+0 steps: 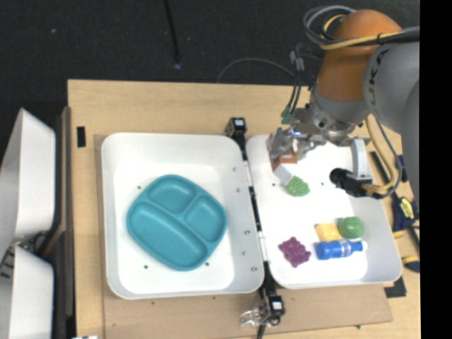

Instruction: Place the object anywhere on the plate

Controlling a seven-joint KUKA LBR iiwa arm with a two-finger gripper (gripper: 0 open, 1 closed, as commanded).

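Camera view. Left bin (113, 189), centre-left of frame: a teal divided plate (176, 221) with three compartments, nothing on it. Right bin (381, 267), centre-right: a green knobbly piece (298, 186) near its upper middle; a purple knobbly piece (294, 251), a yellow block (325, 231), a green ball (350, 227) and a small blue bottle (337, 249) clustered toward the lower right. A black fitting (344, 179) sits by the bin's right side. Both bins rest on a wooden surface (85, 119).

Pincer (284, 154), upper middle of the right bin, low over its floor just above the green knobbly piece; whether it is wide, narrow or holding anything cannot be told.

Task's thing: not yet on the plate; the nearest candidate is the green knobbly piece.

Risk, judged: the small, bumpy piece may slip or be nudged aside on closing, leaving nothing to carry across the bin walls.
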